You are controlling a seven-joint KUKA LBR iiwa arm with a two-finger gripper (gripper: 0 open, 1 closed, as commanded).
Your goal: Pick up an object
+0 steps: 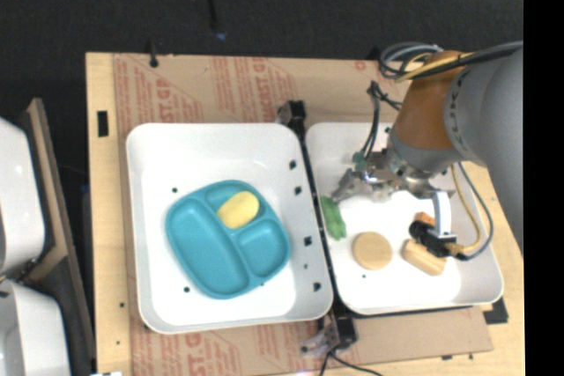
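The right bin (480, 282) holds a green piece (333, 217) by its left wall. A round tan disc (373, 250) lies near the middle and a tan block (423, 259) to its right. My gripper (357, 180) hangs low over the bin's upper left, just above and right of the green piece. The wrist hides what lies beneath it. In the left bin (150, 163) a blue divided plate (211, 255) carries a yellow lump (238, 210) in its upper compartment.
The wall between the two bins (310, 207) runs just left of the green piece. The grey arm with its orange band (427, 110) covers the right bin's upper right. Brown cardboard (220, 88) surrounds the bins.
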